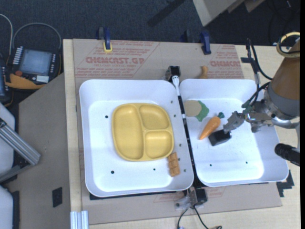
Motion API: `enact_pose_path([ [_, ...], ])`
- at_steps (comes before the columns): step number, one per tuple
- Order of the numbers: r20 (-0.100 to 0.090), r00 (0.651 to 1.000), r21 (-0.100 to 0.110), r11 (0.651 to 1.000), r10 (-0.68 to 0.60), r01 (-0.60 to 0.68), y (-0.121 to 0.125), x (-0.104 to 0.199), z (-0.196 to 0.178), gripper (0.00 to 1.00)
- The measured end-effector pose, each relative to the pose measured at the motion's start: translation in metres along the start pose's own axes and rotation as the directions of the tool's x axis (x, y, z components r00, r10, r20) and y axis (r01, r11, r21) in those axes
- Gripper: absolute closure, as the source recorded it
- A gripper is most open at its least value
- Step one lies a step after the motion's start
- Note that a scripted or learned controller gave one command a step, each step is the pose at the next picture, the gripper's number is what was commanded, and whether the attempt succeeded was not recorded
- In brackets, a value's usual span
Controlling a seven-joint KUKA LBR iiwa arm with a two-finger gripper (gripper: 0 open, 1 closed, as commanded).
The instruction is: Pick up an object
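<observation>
Scanning from the view's left: the left bin [90, 128] carries a yellow divided plate [142, 130], with a small brown block [173, 164] off its lower right corner, just beside the bin wall. Nothing doing there. Over into the right bin [238, 161], where a tan disc [191, 108] touches a green piece [204, 111]. Then comes the carrot [209, 127], the likeliest target, its long axis slanting from lower left up to upper right, leafy end pointing toward the gripper [232, 121]. A small black block [219, 138] lies just below the carrot and right under the gripper tip (touching it or not, I cannot tell). The gripper sits low over the bin, just right of the carrot; whether it is open or closed cannot be made out, and nothing can be seen in its grasp. So the pick looks like a short reach to the view's left, with the grip best set across that slant.
</observation>
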State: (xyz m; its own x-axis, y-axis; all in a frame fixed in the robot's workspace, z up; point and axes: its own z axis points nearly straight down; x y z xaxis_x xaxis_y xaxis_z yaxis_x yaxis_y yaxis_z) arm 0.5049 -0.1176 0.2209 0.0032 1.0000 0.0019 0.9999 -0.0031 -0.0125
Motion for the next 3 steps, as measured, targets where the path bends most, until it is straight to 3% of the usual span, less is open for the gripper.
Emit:
enact_pose_path([
  [1, 0.002, 1.000, -0.013, 1.000, -0.003, 0.003, 0.003, 0.000, -0.006, 0.00],
  [3, 0.000, 1.000, -0.005, 1.000, -0.002, 0.002, -0.005, 0.000, 0.120, 0.00],
])
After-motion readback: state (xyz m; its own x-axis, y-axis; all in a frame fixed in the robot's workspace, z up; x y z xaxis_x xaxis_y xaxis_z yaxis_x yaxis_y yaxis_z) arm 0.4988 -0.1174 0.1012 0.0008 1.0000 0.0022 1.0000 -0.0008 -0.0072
